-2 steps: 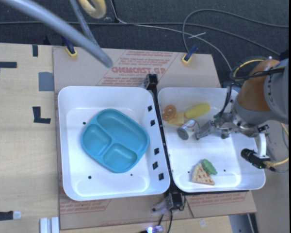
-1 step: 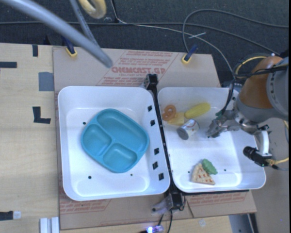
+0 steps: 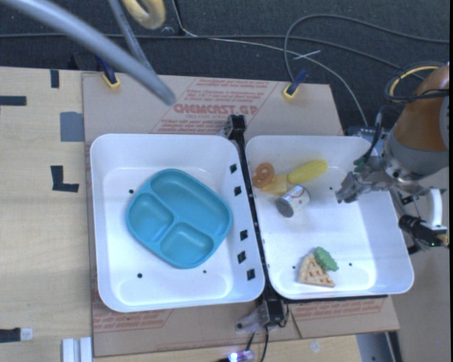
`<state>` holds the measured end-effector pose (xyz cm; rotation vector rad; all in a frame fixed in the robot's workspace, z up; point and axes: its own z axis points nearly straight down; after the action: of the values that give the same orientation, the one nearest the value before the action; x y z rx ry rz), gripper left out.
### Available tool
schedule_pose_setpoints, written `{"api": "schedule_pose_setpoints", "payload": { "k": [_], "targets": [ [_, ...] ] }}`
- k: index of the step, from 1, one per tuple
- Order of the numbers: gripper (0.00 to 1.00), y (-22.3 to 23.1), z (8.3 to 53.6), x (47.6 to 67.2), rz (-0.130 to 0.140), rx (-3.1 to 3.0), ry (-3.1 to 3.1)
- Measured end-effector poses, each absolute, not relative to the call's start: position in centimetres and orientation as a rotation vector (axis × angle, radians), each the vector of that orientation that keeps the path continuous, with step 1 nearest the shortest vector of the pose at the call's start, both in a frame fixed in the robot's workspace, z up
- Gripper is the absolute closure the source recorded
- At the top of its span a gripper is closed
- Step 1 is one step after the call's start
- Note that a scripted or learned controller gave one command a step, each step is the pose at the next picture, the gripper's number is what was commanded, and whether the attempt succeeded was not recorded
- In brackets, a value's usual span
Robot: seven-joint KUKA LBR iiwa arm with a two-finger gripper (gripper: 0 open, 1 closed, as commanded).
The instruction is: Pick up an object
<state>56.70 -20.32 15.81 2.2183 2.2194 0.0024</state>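
Table (image 3: 30,202): light wood surface with black tape marks, carrying a cardboard sheet (image 3: 211,104) printed in red, clipped at its far edge by two yellow clamps (image 3: 292,90).

Left bin (image 3: 106,277): shallow, white, set on the cardboard toward the table's left. Contents: one blue divided plate (image 3: 179,217), three compartments, lying flat near the bin's middle.

Right bin (image 3: 385,270): shallow, white, touching the left bin along a shared edge with black fasteners. Contents, four items:
- Orange ring-shaped toy (image 3: 264,175), near the far left corner of the bin, just beside the dividing edge.
- Yellow corn cob toy (image 3: 307,172), lying on its side just beside the ring, toward the bin's far edge.
- Small silver can (image 3: 292,200), tipped over, just below the ring and corn, open end facing the near left.
- Toy sandwich wedge with green leaf (image 3: 318,268), tan and triangular, near the bin's near edge, well apart from the other three.

Arm (image 3: 423,127): grey with orange band, at the table's right edge, reaching over the right rim of the right bin.

Hand (image 3: 349,189): dark, low over the right side of the right bin, near the far right corner, to the right of the can and apart from it. Nothing is seen between its parts; whether it is open or closed cannot be told.
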Motion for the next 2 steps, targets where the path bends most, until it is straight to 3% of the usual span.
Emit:
{"api": "schedule_pose_setpoints", "payload": {
  "k": [2],
  "targets": [
    [1.0, -20.3, 22.6, 56.5, 0.001, 2.219, 2.222]
  ]
}}
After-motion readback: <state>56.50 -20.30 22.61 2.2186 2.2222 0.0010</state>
